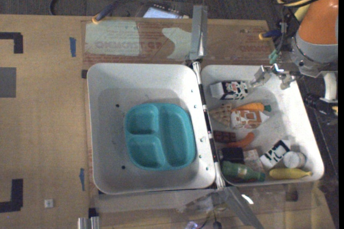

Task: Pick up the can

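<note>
Cardboard-covered bench on dark carpet, bearing two white bins. Left bin: a teal divided tray. Right bin: toy groceries, with the can, black and white, lying on its side near the front corner beside a banana. Gripper hovering over the bin's far edge, by a cow-print carton; well apart from the can. Finger spread impossible to tell; nothing seen between them.

I can make out pale lettering on the cardboard sheet beyond the left bin, but it sits upside down and too faint to read. The cartons in the right bin carry patterns, no legible words.
</note>
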### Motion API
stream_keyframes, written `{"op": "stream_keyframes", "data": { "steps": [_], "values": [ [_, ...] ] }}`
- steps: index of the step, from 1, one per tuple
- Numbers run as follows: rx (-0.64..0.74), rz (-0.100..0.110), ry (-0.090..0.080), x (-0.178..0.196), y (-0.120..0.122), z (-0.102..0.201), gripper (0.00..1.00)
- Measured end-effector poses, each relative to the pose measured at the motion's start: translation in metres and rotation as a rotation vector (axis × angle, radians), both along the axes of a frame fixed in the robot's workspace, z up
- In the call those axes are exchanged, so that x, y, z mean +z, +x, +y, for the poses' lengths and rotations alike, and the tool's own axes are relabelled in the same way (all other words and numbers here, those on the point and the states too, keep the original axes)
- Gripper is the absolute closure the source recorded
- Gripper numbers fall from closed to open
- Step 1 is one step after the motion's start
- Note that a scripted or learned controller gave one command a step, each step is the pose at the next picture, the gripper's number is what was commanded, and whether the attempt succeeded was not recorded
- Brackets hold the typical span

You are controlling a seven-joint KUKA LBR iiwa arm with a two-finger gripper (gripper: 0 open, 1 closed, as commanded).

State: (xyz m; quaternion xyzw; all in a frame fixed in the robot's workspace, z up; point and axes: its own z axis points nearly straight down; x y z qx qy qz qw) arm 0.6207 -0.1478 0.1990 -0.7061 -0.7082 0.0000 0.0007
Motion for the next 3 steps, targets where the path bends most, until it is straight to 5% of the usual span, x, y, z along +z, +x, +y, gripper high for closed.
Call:
{"op": "stream_keyframes", "data": {
  "steps": [1, 3],
  "values": [
    [0.217, -0.005, -0.002, -0.082, 0.04, 0.056, 0.0],
    [-0.075, -0.035, 0.007, -0.095, 0.038, 0.057, 0.0]
  ]
}}
